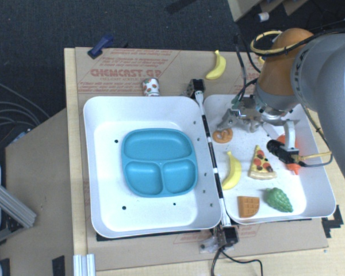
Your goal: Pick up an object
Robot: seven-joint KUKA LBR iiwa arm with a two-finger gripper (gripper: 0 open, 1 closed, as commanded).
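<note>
Hand (245, 118) low at rear of right bin (322, 200); can't tell if open or closed; nothing seen in grip; pretzel (222, 135) nearest, just fwd-left of hand; pizza slice (261, 164) further fwd, long axis pointing toward hand; banana (232, 172) beside divider

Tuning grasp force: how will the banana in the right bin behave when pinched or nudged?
The banana looks like moulded plastic, so probably stiff and light. Its glossy, curved skin may slip from a pinch near the tapered ends. Lying flat beside the pizza slice, a nudge would likely spin it, not roll it.
</note>
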